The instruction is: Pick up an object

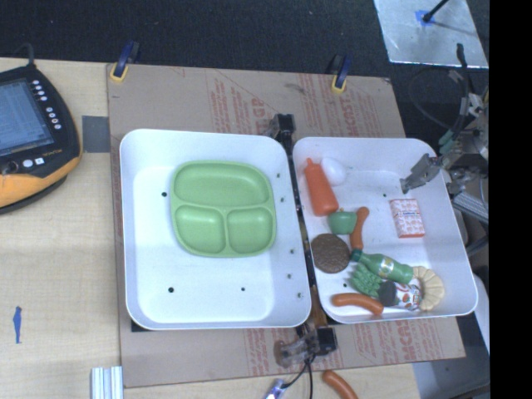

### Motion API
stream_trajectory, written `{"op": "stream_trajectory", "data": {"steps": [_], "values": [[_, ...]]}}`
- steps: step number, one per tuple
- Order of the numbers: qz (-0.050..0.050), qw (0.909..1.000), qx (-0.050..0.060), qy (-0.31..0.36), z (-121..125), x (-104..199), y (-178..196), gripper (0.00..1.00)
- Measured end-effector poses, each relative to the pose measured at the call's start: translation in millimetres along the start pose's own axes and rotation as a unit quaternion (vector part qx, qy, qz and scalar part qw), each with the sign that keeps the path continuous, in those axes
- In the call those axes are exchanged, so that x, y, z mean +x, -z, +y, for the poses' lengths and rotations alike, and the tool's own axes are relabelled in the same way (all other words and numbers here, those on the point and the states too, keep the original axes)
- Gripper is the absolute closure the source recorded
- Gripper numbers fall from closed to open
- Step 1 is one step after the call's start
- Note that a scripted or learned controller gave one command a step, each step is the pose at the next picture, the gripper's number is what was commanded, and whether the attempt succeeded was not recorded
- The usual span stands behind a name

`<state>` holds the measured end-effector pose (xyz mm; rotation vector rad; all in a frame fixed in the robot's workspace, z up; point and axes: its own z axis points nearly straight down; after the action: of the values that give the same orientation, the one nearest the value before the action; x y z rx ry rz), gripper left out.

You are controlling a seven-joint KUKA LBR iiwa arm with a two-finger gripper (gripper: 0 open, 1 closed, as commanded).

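Note:
The right bin (378, 160) holds several toys. An orange bottle (320, 188) lies at its left next to a white lump (334, 169). Below them are a green-topped carrot (352, 223), a brown round cookie (331, 253), a green bottle (382, 266) and a sausage (357, 303). A pink-and-white packet (407, 218) lies alone at the right. My gripper (420, 174) hangs over the bin's upper right corner, above and just right of the packet, with nothing seen in it.
A green divided plate (223, 208) lies in the left bin (141, 248). A tan ruffled toy (431, 288) and a small figure (406, 296) crowd the right bin's lower corner. A teach pendant (29, 135) rests on the bench at far left. Another sausage (339, 382) lies outside the bins.

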<state>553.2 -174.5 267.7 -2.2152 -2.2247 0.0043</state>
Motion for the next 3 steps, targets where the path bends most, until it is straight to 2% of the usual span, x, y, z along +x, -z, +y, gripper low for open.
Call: {"op": "stream_trajectory", "data": {"steps": [1, 2, 3], "values": [[0.0, 1.0, 0.002, 0.001, 34, 50, -110, 0.0], [0.0, 1.0, 0.001, 0.0, 14, 41, -177, 0.0], [-0.001, 1.0, 0.001, 0.002, 14, 40, -166, 1.0]]}}
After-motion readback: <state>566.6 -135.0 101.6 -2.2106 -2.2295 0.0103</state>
